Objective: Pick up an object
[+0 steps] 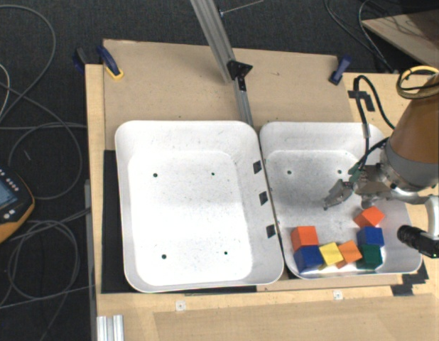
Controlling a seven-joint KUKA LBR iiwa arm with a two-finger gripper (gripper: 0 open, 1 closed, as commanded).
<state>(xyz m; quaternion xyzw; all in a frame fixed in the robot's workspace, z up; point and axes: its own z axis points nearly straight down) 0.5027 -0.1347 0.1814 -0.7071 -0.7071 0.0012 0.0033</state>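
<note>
Camera view: the grey two-finger gripper [339,194] hangs low in the right white bin [312,144], fingers spread and pinching nothing. Small coloured blocks [337,251] crowd its near corner, the orange cube [371,217] just beside the wrist, likeliest target.

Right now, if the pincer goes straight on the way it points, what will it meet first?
The pincer points left and down, so most likely the bare floor of the right bin, left of the blocks. Its height above the floor is unclear.

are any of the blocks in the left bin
No, the blocks all sit clustered in the near corner of the right bin.
</note>
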